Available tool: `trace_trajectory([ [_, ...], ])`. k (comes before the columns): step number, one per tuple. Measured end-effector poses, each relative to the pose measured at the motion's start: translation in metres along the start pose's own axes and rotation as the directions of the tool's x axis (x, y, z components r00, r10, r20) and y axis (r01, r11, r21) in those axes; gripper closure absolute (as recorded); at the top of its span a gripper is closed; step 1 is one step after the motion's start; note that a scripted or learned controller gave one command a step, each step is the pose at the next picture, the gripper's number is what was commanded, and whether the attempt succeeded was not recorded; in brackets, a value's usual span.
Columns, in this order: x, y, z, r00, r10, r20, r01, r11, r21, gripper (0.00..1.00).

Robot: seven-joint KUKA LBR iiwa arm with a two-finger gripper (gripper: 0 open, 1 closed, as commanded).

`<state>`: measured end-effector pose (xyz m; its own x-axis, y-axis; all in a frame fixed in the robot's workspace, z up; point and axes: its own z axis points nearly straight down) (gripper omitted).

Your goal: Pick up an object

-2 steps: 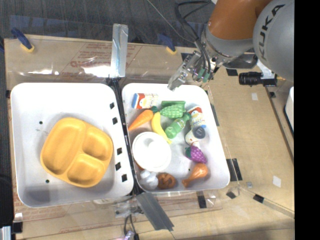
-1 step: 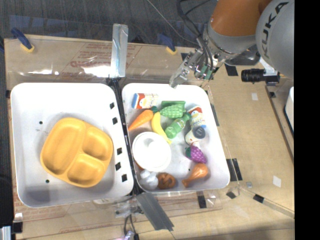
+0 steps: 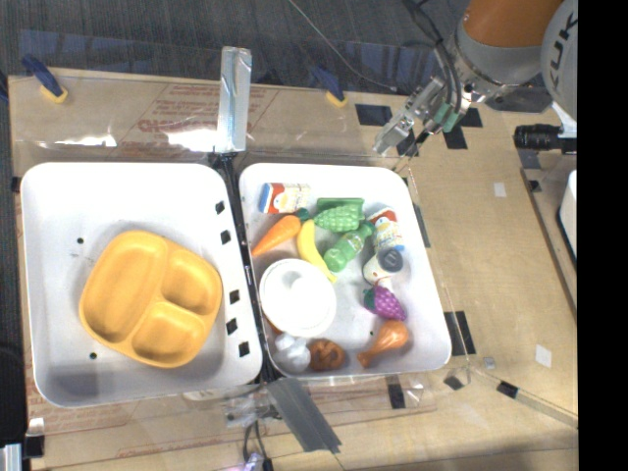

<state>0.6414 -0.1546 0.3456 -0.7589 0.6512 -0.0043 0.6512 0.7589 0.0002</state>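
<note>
Cardboard-covered bench is carrying two white bins side by side. Left bin is holding a yellow divided plate. Right bin is holding the pickable items: a white bowl, an orange carrot, a yellow banana, green toy vegetables, a small bottle, purple grapes and a brown drumstick. Grey arm with orange band is reaching in from the right; its gripper is hovering above the right bin's far corner, fingers slightly parted, gripping nothing.
</note>
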Motion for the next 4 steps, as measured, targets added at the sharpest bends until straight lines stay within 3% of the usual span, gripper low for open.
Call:
trace_trajectory([
  [1, 0.044, -0.006, 0.071, 0.998, 0.069, -0.006, -0.069, 0.998, 0.004, 1.00],
  [2, 0.010, -0.024, -0.004, 0.997, 0.079, 0.002, -0.079, 0.997, -0.002, 1.00],
  [3, -0.031, -0.038, 0.035, 0.835, 0.551, -0.001, -0.551, 0.835, 0.003, 1.00],
  [4, -0.031, -0.035, 0.023, 0.840, 0.543, 0.001, -0.543, 0.840, 0.001, 1.00],
])
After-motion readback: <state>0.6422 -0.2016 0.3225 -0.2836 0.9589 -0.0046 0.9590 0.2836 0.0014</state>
